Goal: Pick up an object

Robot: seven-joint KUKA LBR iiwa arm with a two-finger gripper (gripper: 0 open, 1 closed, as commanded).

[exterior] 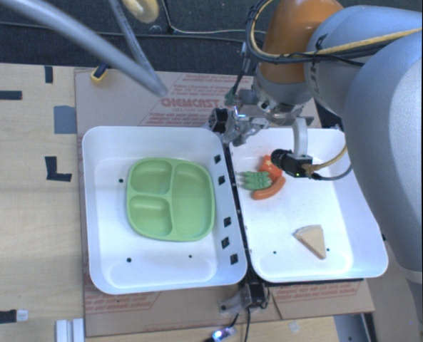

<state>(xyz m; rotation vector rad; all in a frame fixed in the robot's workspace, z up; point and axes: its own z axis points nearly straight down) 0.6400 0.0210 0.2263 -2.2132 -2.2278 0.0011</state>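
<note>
In the right bin (354, 262) lie an orange toy carrot with green leaves (263, 182) and, nearer the front, a tan wedge-shaped piece (312, 241). A light green divided plate (171, 198) rests in the left bin (104, 262). My gripper (230, 125) hangs over the far left corner of the right bin, close to the divider between the bins. It is above and to the left of the carrot, and I see nothing in it. The grey arm with its orange band (297, 20) covers the right bin's far right part.
A black cable fitting (293, 164) on the arm hangs just right of the carrot. A grey pole (75, 30) slants across the top left. The bins sit on a cardboard sheet (190, 95) on a wooden bench.
</note>
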